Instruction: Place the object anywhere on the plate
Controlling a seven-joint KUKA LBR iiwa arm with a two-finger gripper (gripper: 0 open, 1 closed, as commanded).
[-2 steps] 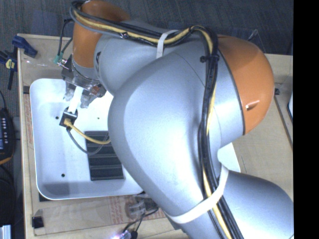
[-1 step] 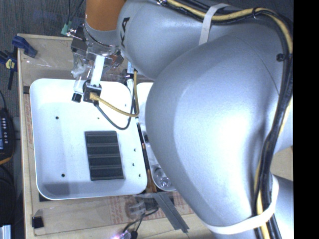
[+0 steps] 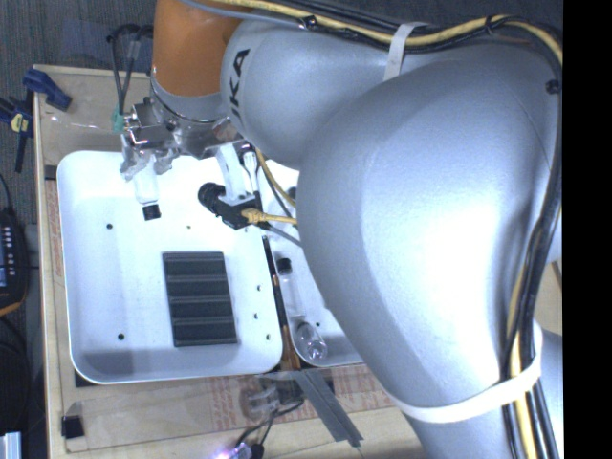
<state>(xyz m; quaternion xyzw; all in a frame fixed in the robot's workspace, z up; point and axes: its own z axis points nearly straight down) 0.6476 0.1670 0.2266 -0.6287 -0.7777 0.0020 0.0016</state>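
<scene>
A dark ridged rectangular plate (image 3: 199, 297) lies flat in the lower middle of the left white bin (image 3: 86, 256). My gripper (image 3: 146, 187) hangs over the bin's far left part, up and to the left of the plate and apart from it. A small dark square piece (image 3: 150, 211) shows right at the gripper's lower tip; I cannot tell whether it is a held object or part of the gripper. The orange band (image 3: 186, 46) sits just above the wrist.
The grey arm (image 3: 411, 208) covers most of the right bin (image 3: 330, 352), where a small metallic round thing (image 3: 308, 340) shows near the divider. A black cable fitting (image 3: 225, 207) hangs beside the wrist. Blue clamps (image 3: 43, 89) sit at the bench's far left corner.
</scene>
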